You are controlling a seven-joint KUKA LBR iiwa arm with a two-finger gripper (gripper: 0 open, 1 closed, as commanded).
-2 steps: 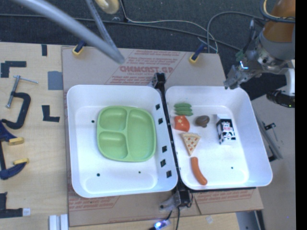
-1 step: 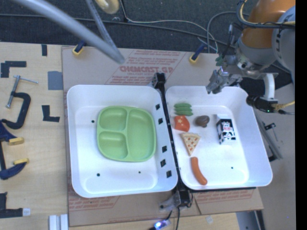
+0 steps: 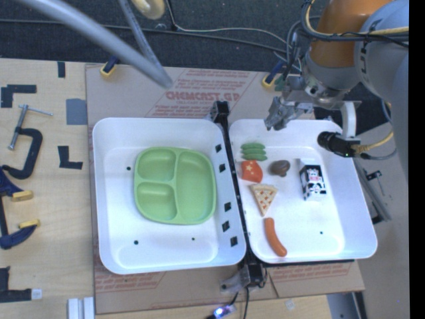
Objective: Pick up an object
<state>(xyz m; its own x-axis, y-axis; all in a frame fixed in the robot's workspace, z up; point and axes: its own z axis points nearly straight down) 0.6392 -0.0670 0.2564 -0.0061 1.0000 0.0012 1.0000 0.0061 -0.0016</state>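
**Tool poised over the far rim, nothing picked yet**

Starting nearest the camera: lying at the front of the right bin [image 3: 345,241], a sausage [image 3: 275,237], slanted. Just behind it, a pizza slice [image 3: 264,197], point toward the front. Further back, a red strawberry-like piece [image 3: 251,171] beside a brown lump [image 3: 279,168], and off to their right a small black-and-white carton [image 3: 312,181]. Behind those, a green pea pod [image 3: 254,151], closest of the lot to the far wall. Over in the left bin [image 3: 109,178], a green divided plate [image 3: 176,184], well apart from all the action.

Now up at the back: hanging over the right bin's far rim, the tool [image 3: 277,121], carried beneath the orange-banded wrist. Open or closed? Cannot tell from this angle, too dark and small. Nothing seen between the tips, so no grab to report.

Risks, judged from here: crowded left half of that bin, with pea pod, strawberry and brown lump near one another. Coming down between them could nudge a neighbour or pinch two at once. Low, flat pieces like the pizza slice likely to slip out. Pea pod close to the divider, so a clash with the wall quite possible.

Nearest candidate: the pea pod, just in front and slightly left of the tool, lower down on the bin floor.
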